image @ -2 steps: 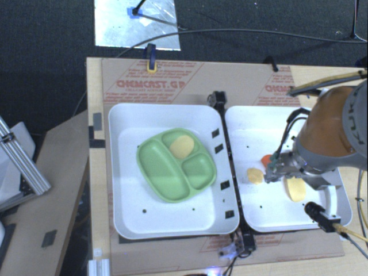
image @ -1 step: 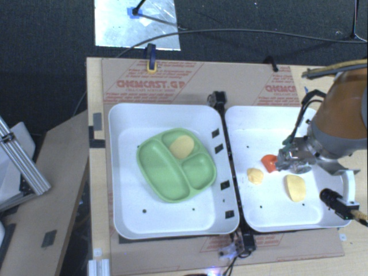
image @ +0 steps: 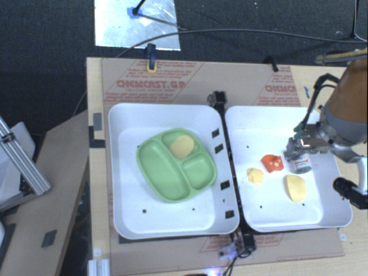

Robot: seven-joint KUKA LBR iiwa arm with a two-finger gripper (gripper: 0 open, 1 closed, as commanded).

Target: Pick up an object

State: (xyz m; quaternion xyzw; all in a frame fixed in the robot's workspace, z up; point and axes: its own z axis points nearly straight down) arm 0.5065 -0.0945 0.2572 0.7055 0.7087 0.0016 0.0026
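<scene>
From the camera view I find the gripper [image: 299, 152] low in the right bin [image: 253, 214], touching a small can [image: 301, 164] beside the red piece [image: 272, 163]. I cannot tell its opening. Nothing is lifted; I judge the pick not yet done.

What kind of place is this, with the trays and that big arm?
Most likely a robotics lab test bench. A grey and orange robot arm reaches over two white bins holding toy-like items, such as a green divided plate and a red piece, with cables and clamps around the board.
</scene>
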